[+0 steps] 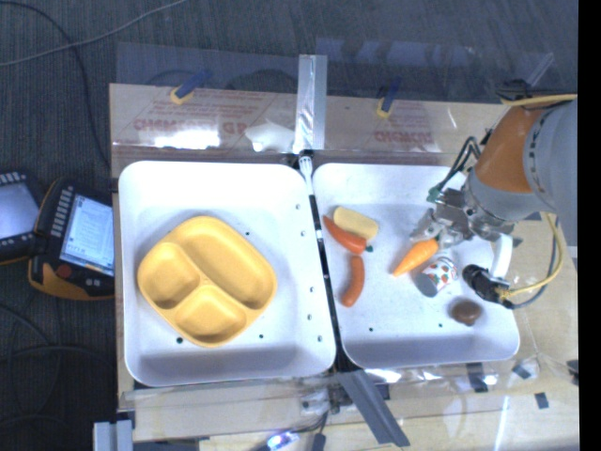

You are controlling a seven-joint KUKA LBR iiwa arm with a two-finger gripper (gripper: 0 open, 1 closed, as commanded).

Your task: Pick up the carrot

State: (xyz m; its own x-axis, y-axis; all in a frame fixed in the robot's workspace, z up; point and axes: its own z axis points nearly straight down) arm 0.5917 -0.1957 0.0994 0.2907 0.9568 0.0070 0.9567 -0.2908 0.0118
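Your carrot (414, 256) lies just left of the end effector (448, 234), thick end touching it, tip pointing away; grip state unclear.

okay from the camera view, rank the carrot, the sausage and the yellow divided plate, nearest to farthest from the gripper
1. Carrot, right bin, just below-left of the gripper.
2. Sausage, right bin, near the divider.
3. Yellow divided plate, left bin, farthest.

floor: dark grey carpet (56, 83) | cables (56, 26) across it | bench: cardboard-lined (216, 120)
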